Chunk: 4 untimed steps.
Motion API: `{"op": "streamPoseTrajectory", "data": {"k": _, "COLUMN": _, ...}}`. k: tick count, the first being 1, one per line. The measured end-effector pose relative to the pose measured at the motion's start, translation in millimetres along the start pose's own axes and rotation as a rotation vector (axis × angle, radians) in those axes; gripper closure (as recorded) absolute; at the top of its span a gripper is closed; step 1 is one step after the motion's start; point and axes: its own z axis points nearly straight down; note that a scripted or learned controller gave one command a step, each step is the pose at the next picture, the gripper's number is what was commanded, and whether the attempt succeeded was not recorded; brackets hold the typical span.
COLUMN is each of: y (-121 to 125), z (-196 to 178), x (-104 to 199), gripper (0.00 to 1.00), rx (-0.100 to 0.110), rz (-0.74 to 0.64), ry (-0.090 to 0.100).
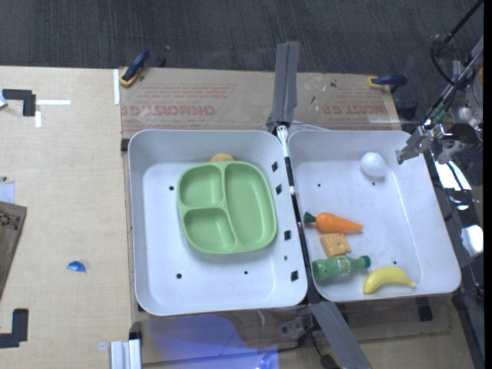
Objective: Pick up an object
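Fruit lies nearest the camera: a yellow banana (389, 280) in the front right corner of the right bin (419, 206), its long axis running roughly left to right with a slight curve, its right tip toward the bin's front right wall. Just to its left a small green bottle (339, 267) lies on its side, long axis also left to right, cap end toward the banana and nearly touching it. Just behind the bottle sits a small tan block (335, 244), close to it and to the carrot (335, 223) behind, which lies with its green top pointing left toward the divider between the bins and its orange tip pointing right. Farther back, well apart from this cluster, a white ball (373, 164) rests near the rear of the same bin. In the left bin (150, 229) a green divided plate (227, 207) sits about centred, with a small yellowish object (221, 158) peeking out just behind its far rim, mostly hidden. At the right bin's far right corner the end effector (411, 149) hangs above the rim, away from every object, with nothing between its fingers; whether they are spread or closed cannot be told. On the worktop (61, 206) to the left lies a small blue piece (75, 267).
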Motion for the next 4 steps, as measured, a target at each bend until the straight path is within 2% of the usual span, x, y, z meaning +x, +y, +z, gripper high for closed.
{"op": "streamPoseTrajectory", "data": {"k": 1, "y": 8.3, "z": 108.8, "x": 54.7, "gripper": 0.00, "rx": 0.000, "rz": -0.053, "ry": -0.001}}
{"op": "streamPoseTrajectory", "data": {"k": 2, "y": 34.0, "z": 97.0, "x": 23.6, "gripper": 0.00, "rx": -0.003, "rz": -0.114, "ry": -0.002}}
{"op": "streamPoseTrajectory", "data": {"k": 3, "y": 34.0, "z": 97.0, "x": 23.7, "gripper": 0.00, "rx": -0.003, "rz": -0.114, "ry": -0.002}}
{"op": "streamPoseTrajectory", "data": {"k": 4, "y": 12.1, "z": 135.0, "x": 79.3, "gripper": 0.00, "rx": 0.000, "rz": -0.209, "ry": 0.000}}
